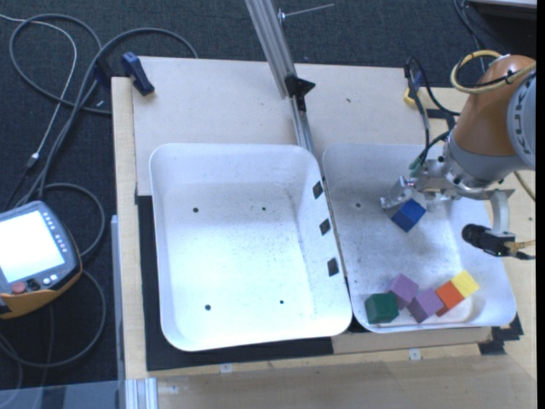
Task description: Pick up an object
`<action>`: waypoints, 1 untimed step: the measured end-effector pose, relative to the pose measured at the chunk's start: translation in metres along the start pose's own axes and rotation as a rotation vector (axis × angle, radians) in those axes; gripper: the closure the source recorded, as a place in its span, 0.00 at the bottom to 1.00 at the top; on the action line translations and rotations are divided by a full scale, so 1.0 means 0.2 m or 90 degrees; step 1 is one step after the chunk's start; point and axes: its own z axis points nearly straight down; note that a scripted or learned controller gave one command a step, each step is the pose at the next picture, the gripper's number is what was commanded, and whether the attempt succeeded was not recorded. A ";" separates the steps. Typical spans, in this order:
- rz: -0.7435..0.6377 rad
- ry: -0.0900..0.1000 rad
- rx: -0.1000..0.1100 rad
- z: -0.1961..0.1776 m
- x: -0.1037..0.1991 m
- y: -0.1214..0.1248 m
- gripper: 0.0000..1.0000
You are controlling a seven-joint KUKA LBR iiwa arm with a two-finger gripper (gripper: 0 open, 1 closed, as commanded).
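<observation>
Gripper point(411, 201) stands over the right bin point(358, 228) with the blue cube point(408, 215) at its fingertips, grasp not confirmable; judged light, rigid, smooth-sided, best pinched across two opposite flat faces; other blocks point(421, 296) lie well below it.

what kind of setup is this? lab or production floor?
Most likely a robotics lab grasping rig: two shallow white bins on a plywood bench, small colored blocks as test objects, a teach pendant and loose cables on the carpet.
</observation>
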 end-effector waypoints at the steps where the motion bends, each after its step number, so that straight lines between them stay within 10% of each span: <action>1: 0.002 0.003 0.008 -0.03 -0.08 -0.15 0.00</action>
